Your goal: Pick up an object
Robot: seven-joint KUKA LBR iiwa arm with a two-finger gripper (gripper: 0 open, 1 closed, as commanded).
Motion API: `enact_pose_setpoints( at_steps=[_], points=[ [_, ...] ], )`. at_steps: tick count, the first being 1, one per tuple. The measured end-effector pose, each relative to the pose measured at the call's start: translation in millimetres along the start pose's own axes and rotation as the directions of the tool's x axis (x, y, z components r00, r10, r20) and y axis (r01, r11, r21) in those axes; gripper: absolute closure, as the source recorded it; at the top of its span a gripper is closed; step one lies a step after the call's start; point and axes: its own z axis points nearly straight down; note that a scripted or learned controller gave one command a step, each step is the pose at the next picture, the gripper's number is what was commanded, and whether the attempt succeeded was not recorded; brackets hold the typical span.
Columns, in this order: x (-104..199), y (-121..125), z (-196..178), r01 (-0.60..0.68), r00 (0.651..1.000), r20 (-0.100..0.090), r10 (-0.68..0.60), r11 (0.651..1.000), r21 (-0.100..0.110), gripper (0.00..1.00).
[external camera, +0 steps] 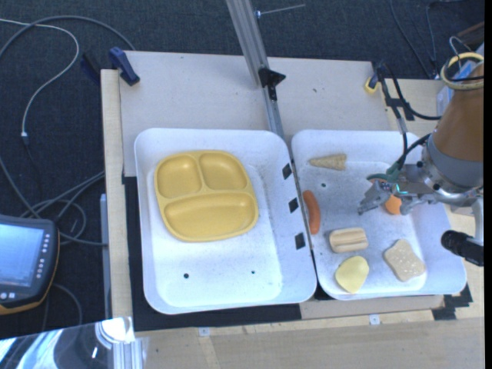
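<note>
Robotics lab, test bench setup. Evidence: plywood bench [192, 91] on dark carpet [61, 21]; loose cables [38, 60] upper left; teach pendant [23, 260] lower left; aluminium camera mast [244, 21] top centre; clamps [123, 64] at bench corners; two white bins [223, 290] with toy food.

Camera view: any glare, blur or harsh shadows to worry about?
Camera view: lighting is even and soft; the yellow plate has a mild sheen, no blown glare. Bins' shadows are faint. The gripper looks slightly soft, so its fingers are hard to read; the food pieces look sharp.
</note>
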Motion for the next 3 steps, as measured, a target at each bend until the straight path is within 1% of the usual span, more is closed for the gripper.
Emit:
enact_pose_setpoints(
  at_steps=[1, 2, 3],
  points=[
    [0.0, 0.1, 0.0, 0.000, 1.000, 0.000, 0.000, 1.000, -0.001, 0.00],
    [1.4, 5.1, 61.5, -0.001, 1.000, -0.001, 0.001, 1.000, 0.006, 0.00],
    [2.3, 3.8, 114.5, 0.000, 1.000, -0.001, 0.000, 1.000, 0.006, 0.00]
  ],
)
